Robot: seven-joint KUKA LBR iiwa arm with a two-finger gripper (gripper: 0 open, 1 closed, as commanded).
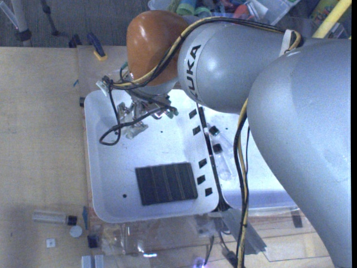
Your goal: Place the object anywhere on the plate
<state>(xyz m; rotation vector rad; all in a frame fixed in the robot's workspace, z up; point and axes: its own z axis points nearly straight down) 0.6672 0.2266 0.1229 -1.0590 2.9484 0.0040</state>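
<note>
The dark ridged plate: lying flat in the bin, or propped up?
Flat. The dark ridged plate rests fully on the left bin's white floor, with no edge visibly raised.

two white bins (100,166) (262,172) on the desk, one dark ribbed plate (166,183) in the left bin, one claw (136,119).

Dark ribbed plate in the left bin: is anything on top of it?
Nothing lies on the dark ribbed plate; its whole top shows bare. The end effector hangs over the white bin floor farther back. The arm hides the bin's far right corner.
</note>
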